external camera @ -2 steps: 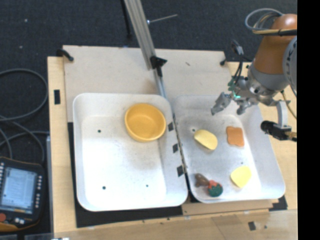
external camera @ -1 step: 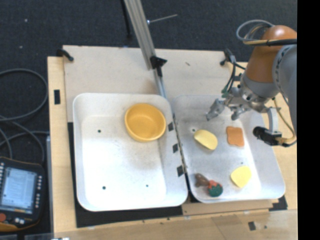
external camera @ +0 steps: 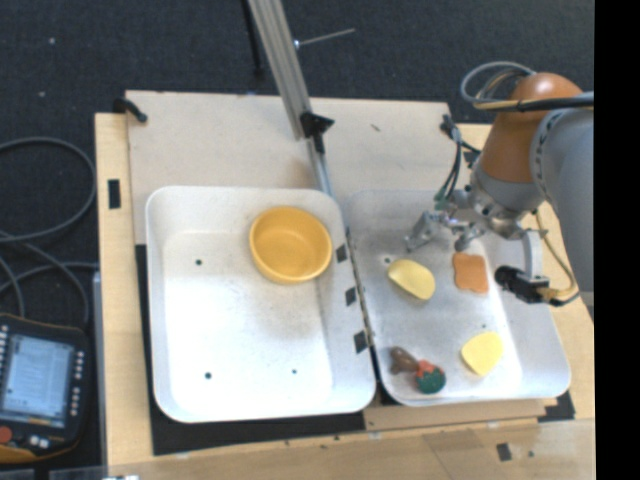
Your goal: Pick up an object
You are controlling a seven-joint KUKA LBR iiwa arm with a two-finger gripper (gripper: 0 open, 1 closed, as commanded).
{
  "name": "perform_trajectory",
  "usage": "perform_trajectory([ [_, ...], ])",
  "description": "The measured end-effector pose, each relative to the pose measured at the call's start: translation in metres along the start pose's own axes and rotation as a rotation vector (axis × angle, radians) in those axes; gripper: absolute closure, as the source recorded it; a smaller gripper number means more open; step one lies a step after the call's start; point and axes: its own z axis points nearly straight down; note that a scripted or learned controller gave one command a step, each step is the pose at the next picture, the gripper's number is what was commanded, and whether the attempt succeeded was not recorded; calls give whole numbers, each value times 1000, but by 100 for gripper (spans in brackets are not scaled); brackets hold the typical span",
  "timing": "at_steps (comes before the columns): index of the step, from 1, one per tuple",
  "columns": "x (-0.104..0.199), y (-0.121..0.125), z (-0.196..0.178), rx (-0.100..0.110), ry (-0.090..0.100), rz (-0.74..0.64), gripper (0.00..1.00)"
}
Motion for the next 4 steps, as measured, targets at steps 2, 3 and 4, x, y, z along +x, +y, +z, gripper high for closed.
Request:
perform_trajectory([
  [2,-2,1,5,-7,-2,-1,100],
  [3,-7,7,-59,-12,1,-3,100],
  [4,-8,11,-104,-11,1,-3,100],
])
